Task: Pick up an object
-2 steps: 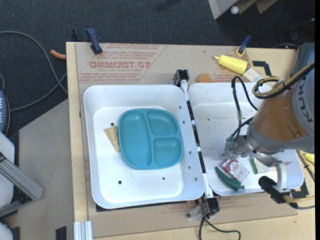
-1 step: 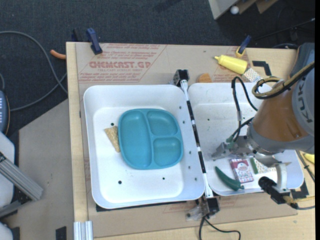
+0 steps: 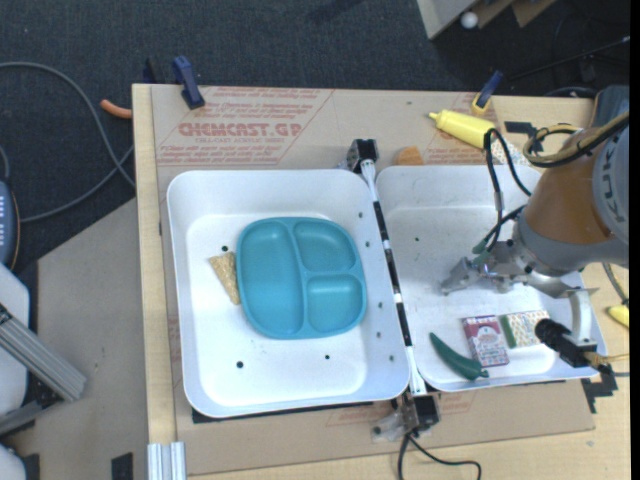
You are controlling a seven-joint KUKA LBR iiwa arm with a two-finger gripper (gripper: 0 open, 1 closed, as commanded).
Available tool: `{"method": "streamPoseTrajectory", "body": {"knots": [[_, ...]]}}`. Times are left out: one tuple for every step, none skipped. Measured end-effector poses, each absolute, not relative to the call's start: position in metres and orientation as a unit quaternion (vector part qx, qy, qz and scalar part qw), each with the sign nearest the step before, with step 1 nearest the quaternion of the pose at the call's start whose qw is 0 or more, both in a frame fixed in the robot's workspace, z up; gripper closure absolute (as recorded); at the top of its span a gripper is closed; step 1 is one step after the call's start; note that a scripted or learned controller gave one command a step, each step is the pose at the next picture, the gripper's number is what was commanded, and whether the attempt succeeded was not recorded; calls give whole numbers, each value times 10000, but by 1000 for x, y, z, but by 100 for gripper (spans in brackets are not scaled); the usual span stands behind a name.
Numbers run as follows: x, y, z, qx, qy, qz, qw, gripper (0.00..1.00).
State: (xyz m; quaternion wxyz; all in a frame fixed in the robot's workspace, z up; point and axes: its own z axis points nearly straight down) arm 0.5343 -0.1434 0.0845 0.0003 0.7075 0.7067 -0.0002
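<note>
The grey jointed robot arm [image 3: 600,183] comes in from the right, its orange band [image 3: 562,208] sitting just above the wrist. It bends down and leftward, ending in a metal two-finger claw [image 3: 462,276] held low, its tips pointing left and slightly downward.

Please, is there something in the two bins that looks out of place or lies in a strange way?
One thing: a tan, cracker-like flat piece in the left white bin lies partly tucked under the left edge of the blue divided plastic plate. Otherwise nothing looks spilled or broken.
</note>
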Motion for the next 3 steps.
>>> {"method": "streamPoseTrajectory", "body": {"knots": [[667, -147, 114, 7064, 7078, 6, 13, 0], [591, -109, 140, 7071, 7071, 0, -7, 0], [523, -131, 175, 7073, 7069, -6, -9, 0]]}}
